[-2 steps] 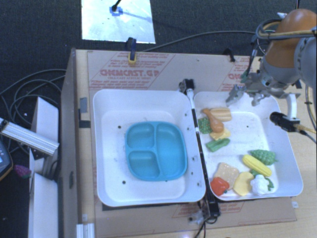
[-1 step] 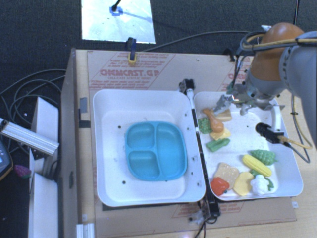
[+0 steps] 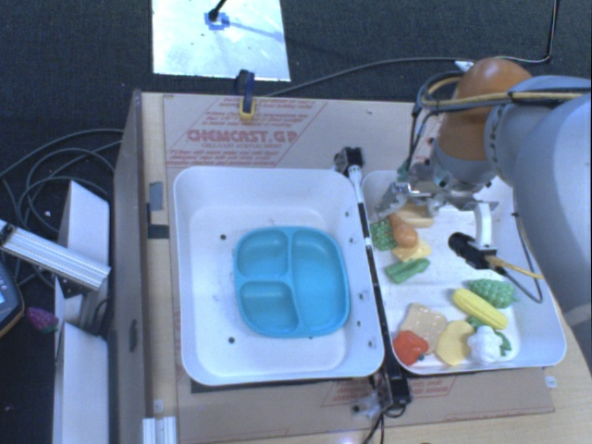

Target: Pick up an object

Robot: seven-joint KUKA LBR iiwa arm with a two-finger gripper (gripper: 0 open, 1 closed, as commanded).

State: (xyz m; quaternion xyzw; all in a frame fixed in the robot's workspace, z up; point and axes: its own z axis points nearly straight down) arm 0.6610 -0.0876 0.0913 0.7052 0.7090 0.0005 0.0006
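My gripper hangs low over the far left corner of the right bin, reaching in from the right. Just below it lie a pale beige piece and an orange toy food, with a yellow piece beside them. A dark green item rests against the bin's left wall, and a green bean pod lies a little nearer. No item is seen lifted.
Toward the front of the right bin are a corn cob, a green leafy piece, toast, a red tomato, a yellow slice and a cauliflower. The left bin holds a blue divided plate.
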